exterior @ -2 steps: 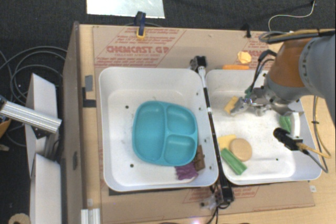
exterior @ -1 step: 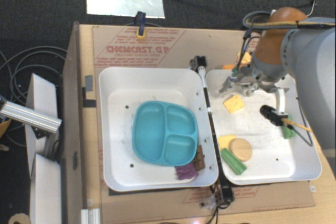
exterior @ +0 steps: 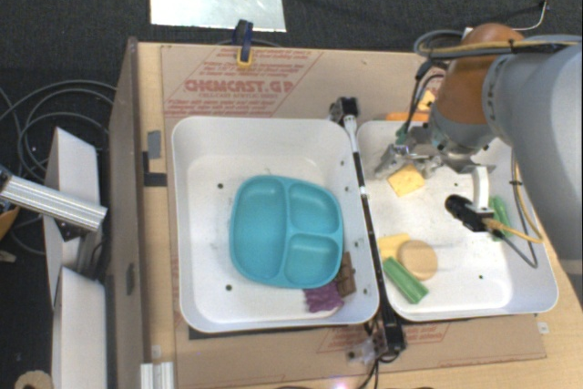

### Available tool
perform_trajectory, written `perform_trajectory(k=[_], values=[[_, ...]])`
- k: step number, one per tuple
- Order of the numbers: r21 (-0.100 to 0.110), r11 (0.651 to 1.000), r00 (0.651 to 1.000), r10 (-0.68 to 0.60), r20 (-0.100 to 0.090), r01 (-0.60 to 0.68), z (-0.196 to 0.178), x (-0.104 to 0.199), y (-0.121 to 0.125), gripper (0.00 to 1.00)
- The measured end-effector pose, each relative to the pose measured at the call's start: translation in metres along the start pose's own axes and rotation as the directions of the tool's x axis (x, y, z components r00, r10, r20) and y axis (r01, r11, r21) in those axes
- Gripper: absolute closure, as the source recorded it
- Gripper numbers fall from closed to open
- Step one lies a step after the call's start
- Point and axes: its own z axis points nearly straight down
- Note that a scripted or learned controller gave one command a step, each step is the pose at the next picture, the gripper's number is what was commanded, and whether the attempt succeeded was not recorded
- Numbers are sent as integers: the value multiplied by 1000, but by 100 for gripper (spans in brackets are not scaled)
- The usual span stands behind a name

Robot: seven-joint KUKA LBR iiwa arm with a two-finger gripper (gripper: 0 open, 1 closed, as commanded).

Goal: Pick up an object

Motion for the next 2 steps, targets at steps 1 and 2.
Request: perform_trajectory(k=[1, 2], values=[[0, 1000, 1000, 5, 1, -5, 0, -14, -9, 0], [-13, 1000, 1000, 3, 3, -3, -17, -15, -4, 100]])
